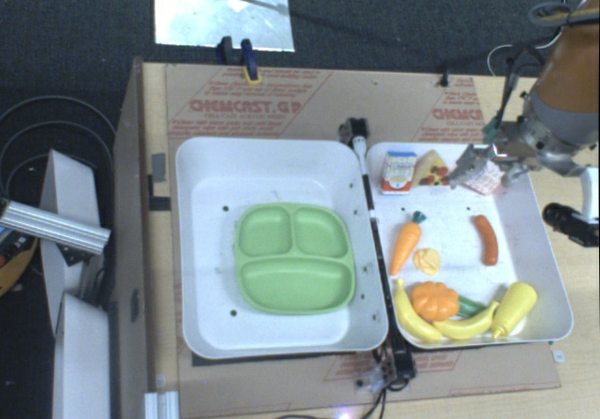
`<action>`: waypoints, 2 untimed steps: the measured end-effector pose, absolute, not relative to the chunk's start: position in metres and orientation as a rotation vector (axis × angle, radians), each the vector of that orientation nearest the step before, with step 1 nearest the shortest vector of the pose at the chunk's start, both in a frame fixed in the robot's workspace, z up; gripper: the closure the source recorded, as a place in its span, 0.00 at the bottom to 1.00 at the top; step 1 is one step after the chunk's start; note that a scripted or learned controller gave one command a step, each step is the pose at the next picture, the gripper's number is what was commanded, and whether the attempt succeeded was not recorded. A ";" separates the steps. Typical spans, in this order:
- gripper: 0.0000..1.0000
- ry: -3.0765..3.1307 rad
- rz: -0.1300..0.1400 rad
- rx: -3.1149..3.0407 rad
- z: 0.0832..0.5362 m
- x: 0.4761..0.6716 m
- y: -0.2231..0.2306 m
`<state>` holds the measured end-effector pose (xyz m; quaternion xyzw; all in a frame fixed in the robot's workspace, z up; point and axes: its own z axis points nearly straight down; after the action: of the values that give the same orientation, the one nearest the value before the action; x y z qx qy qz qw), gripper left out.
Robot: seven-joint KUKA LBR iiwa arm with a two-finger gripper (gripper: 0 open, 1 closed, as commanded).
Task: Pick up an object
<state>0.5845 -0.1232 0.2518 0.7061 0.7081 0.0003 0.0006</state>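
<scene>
Toy foods fill right bin; green tray in left bin.

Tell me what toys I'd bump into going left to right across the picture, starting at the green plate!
Green plate → milk carton → carrot → sausage → yellow squash. I skipped the things that sit above or below one another, like the orange pumpkin and the banana.

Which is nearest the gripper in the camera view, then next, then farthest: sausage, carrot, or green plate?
From the gripper, at the right bin's far edge:
1. Sausage, just below it in the right bin.
2. Carrot, near the divider.
3. Green plate, in the left bin.
</scene>
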 end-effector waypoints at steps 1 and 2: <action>0.00 2.212 -0.003 2.224 0.213 0.597 -0.211; 0.00 2.222 -0.001 2.220 0.200 0.581 -0.206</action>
<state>0.5811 -0.2059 0.1998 0.7069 0.7073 -0.0003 0.0003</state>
